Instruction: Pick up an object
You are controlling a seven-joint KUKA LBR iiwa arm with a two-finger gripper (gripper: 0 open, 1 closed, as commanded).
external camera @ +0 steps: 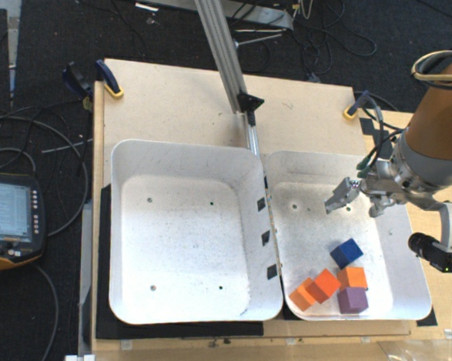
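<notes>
My gripper (360,199) hangs over the far part of the right-hand bin (406,250), with its two fingers spread wide and nothing between them. One finger (339,196) points out toward the bins' shared divide; the other (380,205) lies on the side of my wrist. Both fingers are above the bin floor, apart from every block.

Nearest to my fingers, on the near side of them, lies the blue block (347,252), tilted so that one corner points toward me. It is apart from the fingers, with bare white floor between.

Beyond the blue block, farther toward the near rim, sit the remaining blocks in a tight cluster: an orange block (353,278) just past the blue one, a purple block (353,300) touching it on its near side, and a longer orange block (315,289) lying aslant beside them, on the side toward the divide.

Behind my fingers, my grey wrist and the orange band (439,106) rise away toward the right edge of the view.

Past the finger that points to the divide lies the left-hand bin (131,208), its floor speckled with dark flecks.

Both bins rest on a pale wooden board (185,103), held by clamps at its far corners. A slanted metal rail (223,52) runs from the far edge down to the bins' junction. Well beyond the left-hand bin, a teach pendant (7,218) lies on the dark floor among cables.
</notes>
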